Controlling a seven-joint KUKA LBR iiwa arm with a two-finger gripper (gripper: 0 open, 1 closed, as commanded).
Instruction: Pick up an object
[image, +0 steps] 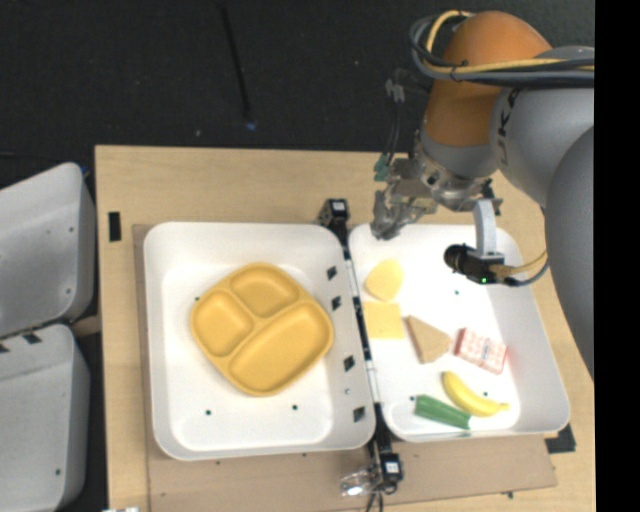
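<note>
Grey arm with orange band is reaching in from the right. Two-finger pincer (385, 222) is hanging over the far left corner of the right-hand shallow white bin (535, 330); nothing is showing between its fingers; how wide they stand I cannot tell.

Just below the pincer, a pale yellow rounded piece (383, 280) is lying in that bin. Beneath it, a yellow square block (383, 321). Down and right of the pincer: tan wedge (428, 339), pink-and-white patterned block (481, 349), yellow toy banana (472, 395), green pod-shaped toy (441, 412).

Well left of the pincer, a yellow three-compartment plastic tray (262, 326) is sitting in the left white bin (170, 400).
</note>
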